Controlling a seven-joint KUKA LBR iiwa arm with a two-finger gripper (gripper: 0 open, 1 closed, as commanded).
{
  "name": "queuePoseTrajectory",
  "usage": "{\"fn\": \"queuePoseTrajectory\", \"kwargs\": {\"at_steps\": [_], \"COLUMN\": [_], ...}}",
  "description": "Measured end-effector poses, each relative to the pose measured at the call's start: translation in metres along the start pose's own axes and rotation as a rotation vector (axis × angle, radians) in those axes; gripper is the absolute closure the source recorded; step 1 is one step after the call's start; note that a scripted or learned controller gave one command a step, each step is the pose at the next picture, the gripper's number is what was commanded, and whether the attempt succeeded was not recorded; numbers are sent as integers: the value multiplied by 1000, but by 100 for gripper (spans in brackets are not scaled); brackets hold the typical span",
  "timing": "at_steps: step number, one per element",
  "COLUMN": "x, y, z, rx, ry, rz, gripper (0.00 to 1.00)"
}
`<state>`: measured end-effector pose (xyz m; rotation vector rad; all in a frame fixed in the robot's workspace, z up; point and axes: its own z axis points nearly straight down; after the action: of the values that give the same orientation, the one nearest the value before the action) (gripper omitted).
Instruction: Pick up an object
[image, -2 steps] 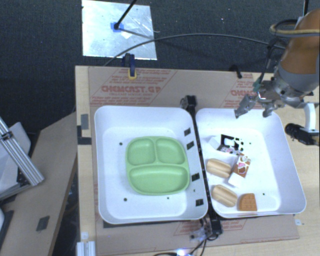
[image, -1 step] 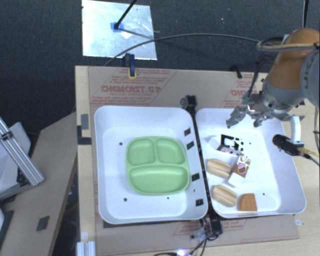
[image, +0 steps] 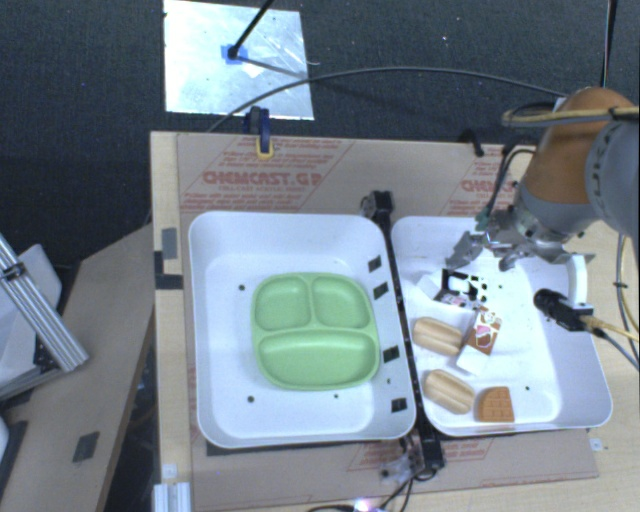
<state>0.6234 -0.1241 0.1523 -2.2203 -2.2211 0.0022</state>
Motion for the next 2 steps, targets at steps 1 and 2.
{"fn": "queuePoseTrajectory", "kwargs": {"at_steps": [1,2], "x": [-1,-1], "y": [1,4], "z": [38,23], "rx": [-7,-16], "ry": [1,1], "rz": [1,0], "gripper": [0,100]}}
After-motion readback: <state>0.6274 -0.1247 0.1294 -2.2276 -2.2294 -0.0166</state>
